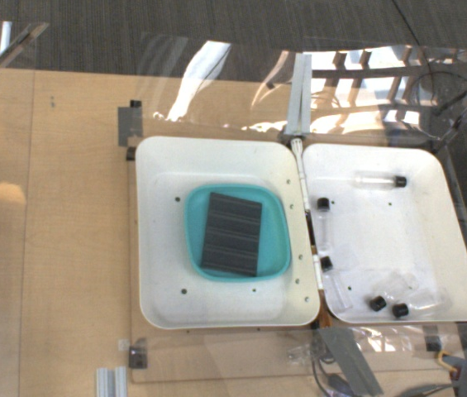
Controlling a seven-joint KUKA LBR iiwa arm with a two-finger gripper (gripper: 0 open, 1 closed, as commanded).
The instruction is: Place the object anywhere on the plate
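The dark grey ribbed rectangular block (232,234) lies flat on the teal square plastic plate (278,252); placement looks finished. I can't tell the pincer's state or position.

Grey struts (346,369), thin cables (329,384), possibly rig hardware

Two white bins (159,304), one teal plate (276,246), one dark ribbed block (232,234), five small black pieces (378,303).
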